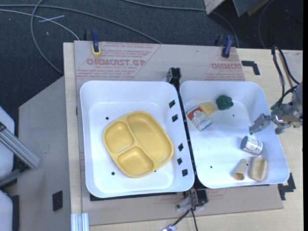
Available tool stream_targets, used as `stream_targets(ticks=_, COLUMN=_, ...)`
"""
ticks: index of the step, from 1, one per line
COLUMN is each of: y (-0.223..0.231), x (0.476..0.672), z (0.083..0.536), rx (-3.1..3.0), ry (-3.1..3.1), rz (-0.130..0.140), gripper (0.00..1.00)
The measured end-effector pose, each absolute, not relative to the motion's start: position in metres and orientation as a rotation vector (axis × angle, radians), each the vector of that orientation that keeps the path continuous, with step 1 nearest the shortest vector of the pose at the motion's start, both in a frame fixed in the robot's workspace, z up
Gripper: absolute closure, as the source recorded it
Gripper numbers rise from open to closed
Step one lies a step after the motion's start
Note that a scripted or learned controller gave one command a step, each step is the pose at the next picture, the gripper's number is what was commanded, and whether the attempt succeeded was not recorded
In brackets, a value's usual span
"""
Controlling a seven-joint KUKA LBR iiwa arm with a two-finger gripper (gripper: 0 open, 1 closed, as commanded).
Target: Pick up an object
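Gripper (269, 121) at right bin (226, 174) rim, jaw state unclear, just above small can (252, 145); yellow tray (138, 143) in left bin (96, 129).

Counter (120, 61): cardboard sheet, red print, held by two blue clamps (96, 41) at far edge. Directly on it: left bin (91, 129) and right bin (269, 129), white, side by side, touching along a black divider strip.
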State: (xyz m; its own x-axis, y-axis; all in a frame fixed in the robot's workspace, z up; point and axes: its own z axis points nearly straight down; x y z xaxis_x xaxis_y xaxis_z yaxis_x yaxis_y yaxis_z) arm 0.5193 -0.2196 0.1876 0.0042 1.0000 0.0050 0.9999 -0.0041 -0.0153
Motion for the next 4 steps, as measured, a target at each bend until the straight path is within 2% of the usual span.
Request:
stream_targets(ticks=1, y=-0.219, x=0.523, z=0.196, rx=-2.220, ry=-2.221, rz=0.000, gripper=0.00)
stream_targets(ticks=3, y=-0.212, x=0.523, z=0.082, rx=-2.216, ry=-2.218, rz=0.000, gripper=0.00)
stream_targets(ticks=4, y=-0.213, x=0.524, z=0.096, rx=-2.220, ry=-2.222, rz=-0.004, gripper=1.00)
